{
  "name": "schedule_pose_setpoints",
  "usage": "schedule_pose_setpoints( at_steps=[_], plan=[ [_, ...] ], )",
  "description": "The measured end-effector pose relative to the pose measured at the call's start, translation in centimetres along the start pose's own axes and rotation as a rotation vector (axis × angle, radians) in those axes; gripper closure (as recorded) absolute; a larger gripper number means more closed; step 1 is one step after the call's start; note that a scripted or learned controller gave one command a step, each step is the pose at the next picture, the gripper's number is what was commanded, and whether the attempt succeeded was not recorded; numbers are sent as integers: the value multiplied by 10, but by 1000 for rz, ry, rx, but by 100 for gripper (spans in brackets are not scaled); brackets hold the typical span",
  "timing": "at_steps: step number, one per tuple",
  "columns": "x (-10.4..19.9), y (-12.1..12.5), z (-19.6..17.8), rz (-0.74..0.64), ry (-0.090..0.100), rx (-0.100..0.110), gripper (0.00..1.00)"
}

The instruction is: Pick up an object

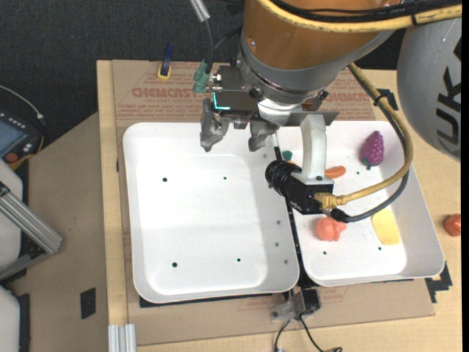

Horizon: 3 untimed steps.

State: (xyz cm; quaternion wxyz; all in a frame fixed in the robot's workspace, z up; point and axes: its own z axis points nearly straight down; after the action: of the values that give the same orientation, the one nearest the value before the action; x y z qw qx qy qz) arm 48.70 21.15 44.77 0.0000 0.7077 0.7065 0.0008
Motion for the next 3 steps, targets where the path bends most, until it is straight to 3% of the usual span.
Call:
schedule_pose_setpoints(
  at_steps=[1, 2, 3],
  plan=[
    [1, 0, -11, 0, 2, -3, 100],
    [14, 29, -92, -4, 4, -9, 100],
    [13, -10, -35, -4, -4, 9, 100]
  ],
)
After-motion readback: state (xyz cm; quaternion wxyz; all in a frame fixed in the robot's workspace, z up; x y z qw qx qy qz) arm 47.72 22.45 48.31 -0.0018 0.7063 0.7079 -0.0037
